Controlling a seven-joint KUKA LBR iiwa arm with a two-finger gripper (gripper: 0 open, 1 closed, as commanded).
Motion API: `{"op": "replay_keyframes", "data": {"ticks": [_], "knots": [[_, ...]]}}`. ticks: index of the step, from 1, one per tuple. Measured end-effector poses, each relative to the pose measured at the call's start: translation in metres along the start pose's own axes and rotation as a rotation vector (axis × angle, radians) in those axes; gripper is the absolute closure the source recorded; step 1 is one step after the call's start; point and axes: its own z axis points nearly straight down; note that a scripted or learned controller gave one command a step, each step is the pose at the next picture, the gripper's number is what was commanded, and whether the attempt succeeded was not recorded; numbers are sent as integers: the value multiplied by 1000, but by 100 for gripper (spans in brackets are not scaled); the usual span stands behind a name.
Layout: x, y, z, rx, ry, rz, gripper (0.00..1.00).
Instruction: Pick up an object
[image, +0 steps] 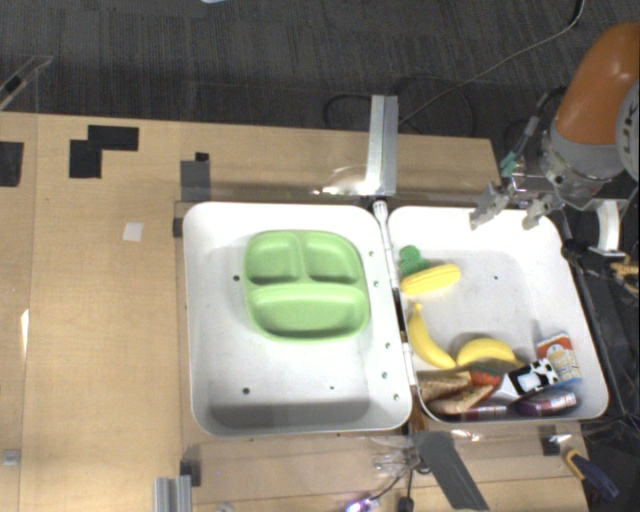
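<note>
Overhead, the pincer (509, 203) is hanging open and empty above the right bin's (520, 262) far rim, well apart from the bananas (462, 349) and corn toy (430, 279) (likely candidates) lying loose for picking; the green plate (305, 283) is sitting alone in the left bin (215, 330). Package labels are proving unreadable.

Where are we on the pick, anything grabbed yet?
Nothing looks picked yet. The hand hangs above the right bin's far edge with nothing between its fingers. The corn, banana and the rest lie in that bin; the green plate sits in the left bin. Descent, grasp and lift remain.
</note>
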Motion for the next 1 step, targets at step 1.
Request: {"op": "replay_keyframes", "data": {"ticks": [1], "knots": [[40, 17, 121, -7, -1, -81, 0]]}}
